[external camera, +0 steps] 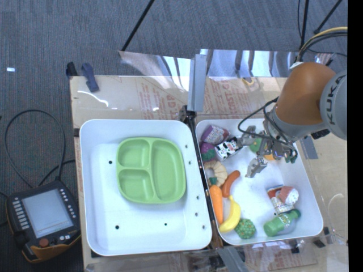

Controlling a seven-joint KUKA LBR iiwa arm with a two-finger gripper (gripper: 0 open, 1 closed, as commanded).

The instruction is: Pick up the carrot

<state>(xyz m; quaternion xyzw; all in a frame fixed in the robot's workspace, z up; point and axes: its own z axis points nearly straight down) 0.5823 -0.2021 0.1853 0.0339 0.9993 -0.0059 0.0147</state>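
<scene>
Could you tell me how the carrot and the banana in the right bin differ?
The carrot is orange with a green top; the banana is yellow. The carrot lies straight, the banana curves. The carrot sits nearer the bin's left wall. Both lie side by side in the right bin.

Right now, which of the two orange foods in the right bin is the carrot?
The straight orange carrot with the green top, along the bin's left wall; the curved orange-red sausage beside it has none.

- Two white bins: the left bin [91, 208] at lower left of the frame, the right bin [311, 203] at lower right.
- One green divided plate [151, 170], in the left bin.
- One carrot [216, 203], lower left of the right bin.
- One banana [231, 216], just beside it.
- One green bottle [280, 222], lower right corner.
- One handheld control pendant [41, 216], far lower left.
</scene>
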